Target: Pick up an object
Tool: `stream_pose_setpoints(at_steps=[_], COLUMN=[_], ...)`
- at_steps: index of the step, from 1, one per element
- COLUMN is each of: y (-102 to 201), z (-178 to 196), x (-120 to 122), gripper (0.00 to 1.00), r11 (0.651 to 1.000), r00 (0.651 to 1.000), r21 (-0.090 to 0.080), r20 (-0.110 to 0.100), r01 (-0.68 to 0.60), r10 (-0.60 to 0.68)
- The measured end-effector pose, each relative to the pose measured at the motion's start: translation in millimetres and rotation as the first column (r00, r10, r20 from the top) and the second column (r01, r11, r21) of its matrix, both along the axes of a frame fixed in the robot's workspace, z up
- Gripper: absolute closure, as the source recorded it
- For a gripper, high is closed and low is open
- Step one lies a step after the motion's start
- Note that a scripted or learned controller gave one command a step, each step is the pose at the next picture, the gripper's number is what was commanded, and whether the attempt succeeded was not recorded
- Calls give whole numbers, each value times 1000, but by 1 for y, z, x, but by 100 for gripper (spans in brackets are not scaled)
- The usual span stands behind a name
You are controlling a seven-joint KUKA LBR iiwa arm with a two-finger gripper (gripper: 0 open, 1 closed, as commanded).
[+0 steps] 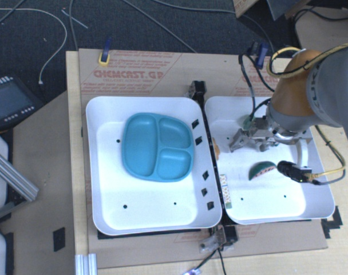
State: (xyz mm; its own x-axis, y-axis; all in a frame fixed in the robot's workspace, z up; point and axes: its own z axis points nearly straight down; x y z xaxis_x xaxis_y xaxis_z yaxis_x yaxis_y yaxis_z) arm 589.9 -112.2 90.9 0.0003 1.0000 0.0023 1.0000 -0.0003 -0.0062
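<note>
Arm: grey KUKA arm (311, 90) with its orange band reaches in from the right over the right bin (277, 208).
Claw: claw (253, 139) hangs low over the upper middle of the right bin; whether its grip is wide or narrow cannot be told from this view, and nothing is seen held in it.
Task thing: small watermelon-slice toy (261, 170), green rind with a red face, lies on the floor of the right bin, in its middle.
Key relation: the slice lies just below the claw in the view, toward the bin's near edge and slightly right; apart from it, not touching.
Long axis: runs roughly left-right, tilted slightly, curved rind uppermost.
Left bin: left bin (105, 211) holds a blue divided plate (158, 146), well apart from the claw.
Counter: cardboard-covered counter (157, 67) carries both bins.
Judgement: pick not yet made; next move likely a short shift toward the slice, then a descent.
</note>
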Motion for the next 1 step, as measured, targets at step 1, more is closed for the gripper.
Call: stream_pose_setpoints(at_steps=[1], y=[0], z=[15], x=[2], gripper=[100], r11=[1000], r00=[1000], r21=[0], r20=[6], r01=[0], r10=[0])
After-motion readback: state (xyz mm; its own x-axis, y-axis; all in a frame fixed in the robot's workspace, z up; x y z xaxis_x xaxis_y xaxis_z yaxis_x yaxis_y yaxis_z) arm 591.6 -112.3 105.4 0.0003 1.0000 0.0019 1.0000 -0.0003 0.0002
